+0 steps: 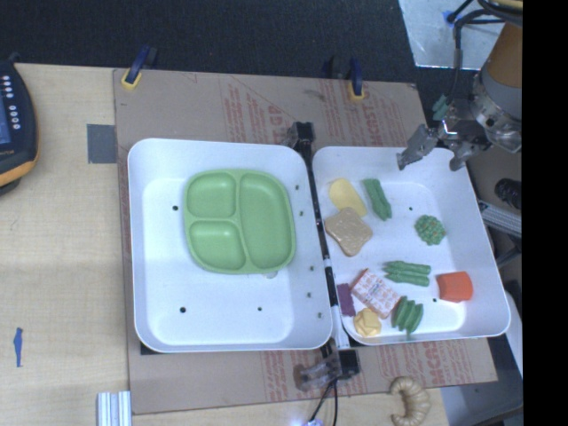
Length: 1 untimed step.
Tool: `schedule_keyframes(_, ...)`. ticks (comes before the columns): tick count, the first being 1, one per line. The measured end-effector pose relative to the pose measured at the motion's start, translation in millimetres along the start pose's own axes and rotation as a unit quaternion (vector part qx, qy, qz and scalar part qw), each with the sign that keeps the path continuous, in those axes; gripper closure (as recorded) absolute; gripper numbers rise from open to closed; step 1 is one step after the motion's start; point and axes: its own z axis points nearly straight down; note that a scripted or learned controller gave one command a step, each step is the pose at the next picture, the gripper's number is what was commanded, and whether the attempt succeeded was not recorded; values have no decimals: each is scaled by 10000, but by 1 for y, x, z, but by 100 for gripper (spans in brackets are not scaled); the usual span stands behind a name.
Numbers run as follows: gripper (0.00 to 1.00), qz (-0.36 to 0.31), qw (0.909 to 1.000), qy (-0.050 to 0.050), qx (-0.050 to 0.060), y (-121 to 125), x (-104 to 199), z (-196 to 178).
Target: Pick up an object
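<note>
My gripper (437, 152) hangs above the far edge of the right bin (484, 238), its two fingers spread open with nothing between them. In that bin below it lie a yellow piece (345, 194), a green pod (377, 198), a tan bread slice (348, 231), a green broccoli (429, 229), green beans (407, 273), a red block (454, 286), a pink-and-white packet (375, 293), a small yellow item (367, 324) and another green pod (408, 314).
The left bin (160, 318) holds a green divided plate (240, 221). A tan curled object (410, 399) lies on the bench in front of the bins. A black-and-orange pendant (13, 118) rests at the far left. Clamps hold the cardboard at the back.
</note>
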Motion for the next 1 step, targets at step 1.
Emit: schedule_keyframes(1,0,-20,10000,-8,-12,33,5,94)
